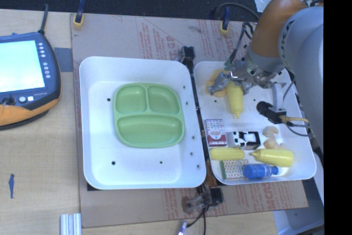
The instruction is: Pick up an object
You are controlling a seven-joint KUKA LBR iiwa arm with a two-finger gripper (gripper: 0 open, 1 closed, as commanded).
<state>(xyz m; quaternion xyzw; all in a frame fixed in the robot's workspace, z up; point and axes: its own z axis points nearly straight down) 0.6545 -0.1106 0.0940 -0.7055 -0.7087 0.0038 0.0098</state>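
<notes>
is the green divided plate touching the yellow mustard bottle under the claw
Apart. The camera view shows the green plate in the left bin and the yellow bottle in the right bin, with both bin rims between them.

Right bin [306, 170], with the gripper [231, 78] over its far-left corner, above a yellow bottle [235, 99]; green divided plate [148, 115] in the adjoining left bin [93, 162].

The arm's wrist covered the far end of the right bin [308, 170], hiding the gripper [235, 78] fingers. A yellow bottle [235, 100] ran up beneath the wrist, its upper end concealed. Small packets [215, 132] near the bin's front were too small to read. The frame's left edge cropped the tablet [25, 77].
</notes>
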